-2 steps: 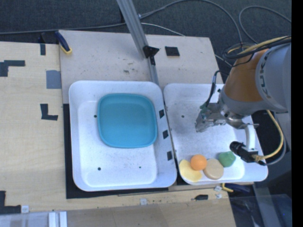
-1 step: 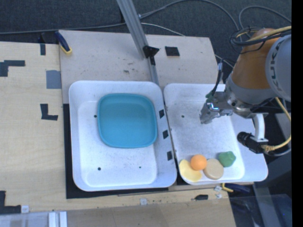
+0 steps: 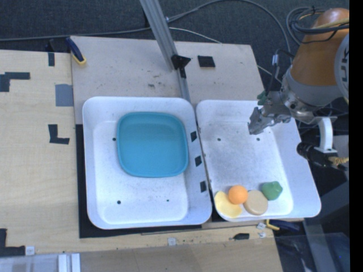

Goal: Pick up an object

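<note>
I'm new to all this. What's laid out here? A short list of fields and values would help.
left bin: holds a blue plate
right bin: four small items at its near edge
items: yellow piece, orange ball, tan disc, green piece
gripper: over the right bin's far part, nothing seen in it
arm: reaches in from the right
</note>
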Robot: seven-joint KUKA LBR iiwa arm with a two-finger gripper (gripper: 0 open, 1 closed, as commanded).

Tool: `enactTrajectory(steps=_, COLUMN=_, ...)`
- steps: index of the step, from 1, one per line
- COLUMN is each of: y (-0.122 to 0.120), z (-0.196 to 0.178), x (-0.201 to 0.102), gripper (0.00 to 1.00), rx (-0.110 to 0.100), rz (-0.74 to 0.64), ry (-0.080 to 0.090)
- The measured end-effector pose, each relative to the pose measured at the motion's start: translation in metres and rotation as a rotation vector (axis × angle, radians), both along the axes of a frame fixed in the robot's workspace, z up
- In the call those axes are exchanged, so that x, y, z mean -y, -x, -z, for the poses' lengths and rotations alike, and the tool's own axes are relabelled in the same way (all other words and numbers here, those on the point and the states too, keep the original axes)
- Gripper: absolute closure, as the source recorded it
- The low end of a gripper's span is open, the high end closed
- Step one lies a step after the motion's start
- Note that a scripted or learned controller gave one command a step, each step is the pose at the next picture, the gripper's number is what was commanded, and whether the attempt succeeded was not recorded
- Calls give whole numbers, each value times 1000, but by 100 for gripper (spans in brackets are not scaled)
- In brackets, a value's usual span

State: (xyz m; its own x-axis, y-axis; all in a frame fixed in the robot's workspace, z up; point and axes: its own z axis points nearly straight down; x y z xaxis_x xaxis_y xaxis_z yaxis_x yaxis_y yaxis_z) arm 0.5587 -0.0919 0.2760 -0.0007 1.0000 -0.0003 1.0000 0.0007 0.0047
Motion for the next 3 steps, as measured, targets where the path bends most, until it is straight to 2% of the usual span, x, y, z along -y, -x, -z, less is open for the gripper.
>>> enactTrajectory(steps=1, y=-23, z=20, x=-48, gripper=100, rx=-7, rz=-3, ry=-1)
enactTrajectory(steps=3, y=-60, z=23, x=-155, gripper=100, rx=-5, rz=-3, ry=0)
